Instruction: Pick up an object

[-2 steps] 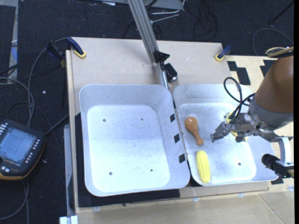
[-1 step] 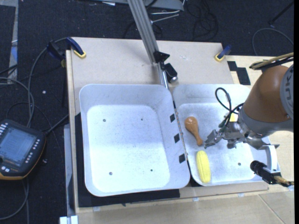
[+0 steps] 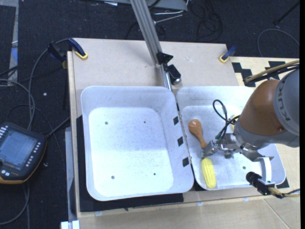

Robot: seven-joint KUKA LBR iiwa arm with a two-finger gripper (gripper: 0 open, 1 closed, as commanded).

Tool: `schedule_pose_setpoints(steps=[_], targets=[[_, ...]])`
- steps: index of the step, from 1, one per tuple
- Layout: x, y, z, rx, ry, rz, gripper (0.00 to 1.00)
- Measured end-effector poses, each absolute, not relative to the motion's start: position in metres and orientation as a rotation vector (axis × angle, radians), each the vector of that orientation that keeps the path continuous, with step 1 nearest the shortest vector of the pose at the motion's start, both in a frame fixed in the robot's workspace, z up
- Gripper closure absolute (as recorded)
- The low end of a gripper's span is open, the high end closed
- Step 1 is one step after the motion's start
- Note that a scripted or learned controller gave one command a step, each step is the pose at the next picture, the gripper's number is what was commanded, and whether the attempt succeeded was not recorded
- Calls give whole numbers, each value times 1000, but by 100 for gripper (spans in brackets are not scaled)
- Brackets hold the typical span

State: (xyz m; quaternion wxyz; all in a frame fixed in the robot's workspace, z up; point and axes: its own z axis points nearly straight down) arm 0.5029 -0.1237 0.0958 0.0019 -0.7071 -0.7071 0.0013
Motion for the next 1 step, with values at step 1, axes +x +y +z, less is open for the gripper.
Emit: schedule_pose_setpoints(steps=[1], targets=[[504, -124, 108, -2221, -2221, 0, 100]])
